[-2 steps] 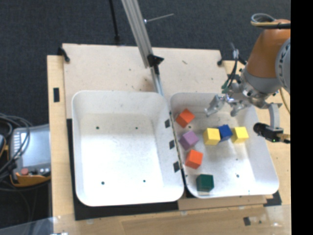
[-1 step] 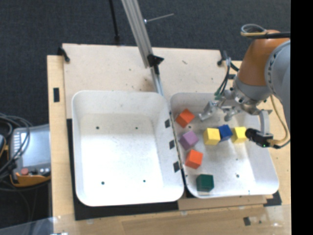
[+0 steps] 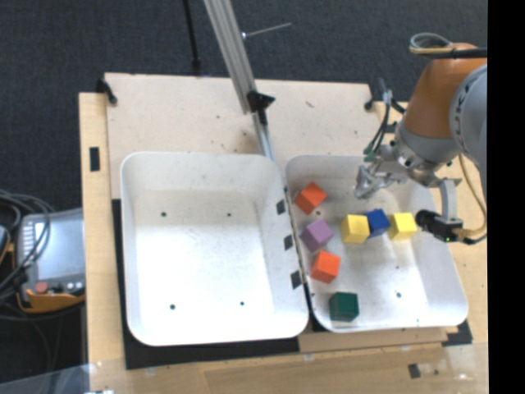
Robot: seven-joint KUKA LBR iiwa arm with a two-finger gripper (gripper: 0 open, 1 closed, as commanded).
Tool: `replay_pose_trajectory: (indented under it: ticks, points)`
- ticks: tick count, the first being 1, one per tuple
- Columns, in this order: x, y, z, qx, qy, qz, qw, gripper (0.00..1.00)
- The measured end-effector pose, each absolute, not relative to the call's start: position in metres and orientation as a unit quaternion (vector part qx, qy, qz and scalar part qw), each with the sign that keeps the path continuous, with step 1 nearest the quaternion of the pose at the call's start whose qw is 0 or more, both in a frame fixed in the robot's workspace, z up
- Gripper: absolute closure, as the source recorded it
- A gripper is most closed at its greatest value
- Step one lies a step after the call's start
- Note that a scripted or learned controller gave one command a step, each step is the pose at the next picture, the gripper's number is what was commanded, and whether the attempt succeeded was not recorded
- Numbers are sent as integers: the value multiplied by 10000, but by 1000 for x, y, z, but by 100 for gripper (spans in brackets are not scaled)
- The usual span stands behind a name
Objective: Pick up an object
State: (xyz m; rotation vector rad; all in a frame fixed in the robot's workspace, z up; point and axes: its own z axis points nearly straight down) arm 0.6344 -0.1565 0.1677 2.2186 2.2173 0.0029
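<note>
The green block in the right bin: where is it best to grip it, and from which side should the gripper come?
Probably from straight above, closing on two opposite side faces of the green block. It lies flat and apart from the other blocks, but near the right bin front wall.

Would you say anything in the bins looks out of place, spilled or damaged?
Nothing stands out. All seven blocks lie loose inside the right bin, tilted at random angles, none over the rim: two orange, two yellow, purple, blue and green. The gripper hangs over that bin.
</note>
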Motion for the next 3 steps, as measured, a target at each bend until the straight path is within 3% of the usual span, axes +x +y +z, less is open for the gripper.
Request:
replay_pose_trajectory:
  ticks: [2, 3]
  points:
    - [642, -163, 282, 7054, 7088, 23, 43, 100]
    - [643, -164, 283, 7045, 7097, 1, 22, 100]
